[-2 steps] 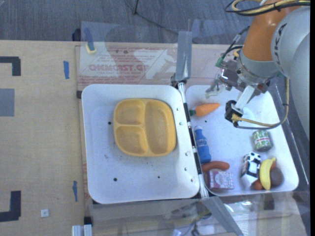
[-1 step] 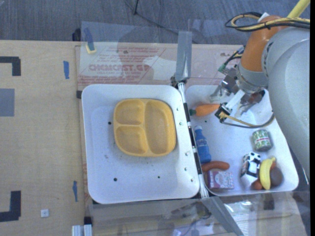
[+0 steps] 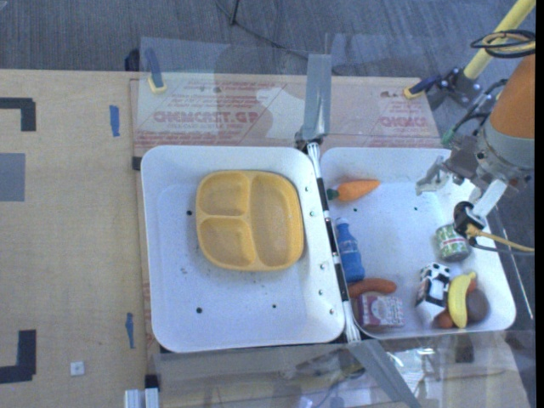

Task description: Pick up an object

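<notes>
Reddish print on the clear sheet [image 3: 221,113] behind the bins is too faint to read. The left bin [image 3: 170,313] holds a yellow divided plate [image 3: 250,219]. In the right bin [image 3: 399,228] a blue bottle [image 3: 348,250] lies by the left wall. Behind the bottle lies a carrot [image 3: 357,189]; before it, a sausage [image 3: 372,286] and a red packet [image 3: 382,310]; to its right, a can [image 3: 453,242], a black-and-white toy [image 3: 433,285] and a banana [image 3: 460,298]. The hand [image 3: 435,177] hangs far right of the bottle, above this bin; if it is released or clenched I cannot tell.
</notes>
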You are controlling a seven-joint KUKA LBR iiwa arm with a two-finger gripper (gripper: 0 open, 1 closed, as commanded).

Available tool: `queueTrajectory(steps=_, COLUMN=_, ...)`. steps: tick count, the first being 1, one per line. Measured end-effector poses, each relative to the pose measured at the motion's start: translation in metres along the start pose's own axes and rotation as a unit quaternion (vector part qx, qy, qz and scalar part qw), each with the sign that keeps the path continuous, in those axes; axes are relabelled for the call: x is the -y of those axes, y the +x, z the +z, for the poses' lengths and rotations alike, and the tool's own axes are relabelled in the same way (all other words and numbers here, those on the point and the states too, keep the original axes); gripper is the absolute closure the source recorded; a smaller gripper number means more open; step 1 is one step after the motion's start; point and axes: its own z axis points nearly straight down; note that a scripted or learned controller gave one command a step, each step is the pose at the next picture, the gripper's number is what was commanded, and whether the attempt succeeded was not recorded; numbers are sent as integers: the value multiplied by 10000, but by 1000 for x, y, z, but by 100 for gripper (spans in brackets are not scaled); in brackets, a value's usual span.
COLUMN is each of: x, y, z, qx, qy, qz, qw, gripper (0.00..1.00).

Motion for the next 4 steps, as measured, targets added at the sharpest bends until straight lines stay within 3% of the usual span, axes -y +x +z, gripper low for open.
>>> queueTrajectory(steps=1, x=-57, y=41, z=60, qx=2, qy=-6, qz=-54, qw=10000, gripper=0)
queueTrajectory(steps=2, x=-36, y=78, z=86, qx=42, qy=-31, qz=-624, qw=9980, gripper=0)
queueTrajectory(steps=3, x=-36, y=81, z=75, qx=14, qy=-39, qz=-630, qw=9980, gripper=100)
queueTrajectory(steps=4, x=-3, y=136, z=-80, qx=0, qy=-10, qz=-18, qw=10000, gripper=100)
